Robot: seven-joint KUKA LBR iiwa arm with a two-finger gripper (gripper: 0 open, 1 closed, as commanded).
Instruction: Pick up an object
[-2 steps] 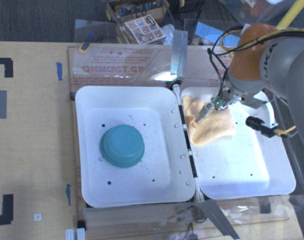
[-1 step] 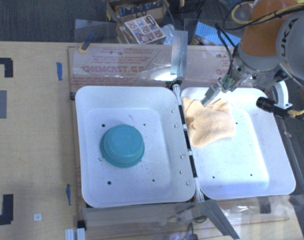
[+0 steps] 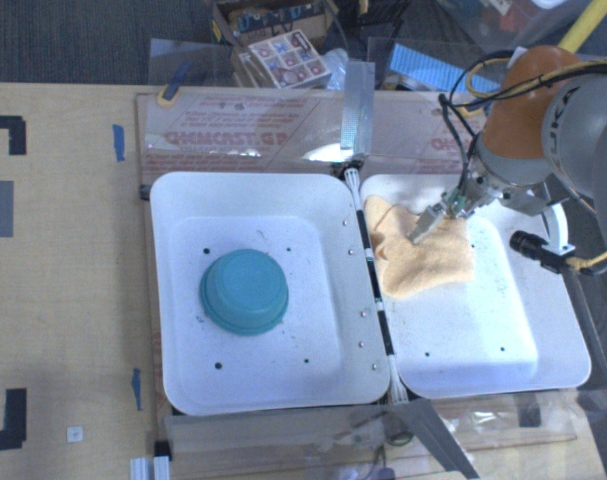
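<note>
A crumpled yellow cloth (image 3: 423,258) lies in the right bin (image 3: 503,338), against its left wall. My gripper (image 3: 424,229) reaches down from the right and its tips meet the upper part of the cloth. The fingers look close together, but I cannot make out whether fabric is pinched between them. A teal bowl (image 3: 245,290) sits upside down in the middle of the left bin (image 3: 183,218).
The grey arm with its orange band (image 3: 528,108) hangs over the right bin's far right corner. A black cable end (image 3: 538,248) juts over that bin's right side. Boxes and clutter (image 3: 283,48) stand behind the bins. Tan bench top (image 3: 53,268) spreads to the left.
</note>
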